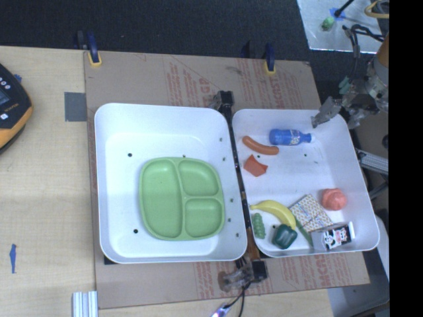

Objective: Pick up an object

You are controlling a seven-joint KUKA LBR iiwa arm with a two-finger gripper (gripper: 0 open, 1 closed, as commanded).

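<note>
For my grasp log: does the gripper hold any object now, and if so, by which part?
Nothing is held. The gripper hangs over the right bin's far right corner, apart from the blue bottle, with nothing between its fingers.

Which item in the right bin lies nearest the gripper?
The blue bottle, lying on its side by the bin's far edge, just left of the gripper. The hot dog and everything else lie farther.

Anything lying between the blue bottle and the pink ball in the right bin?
No. In the camera view, the stretch of white bin floor between the blue bottle and the pink ball is bare.
</note>
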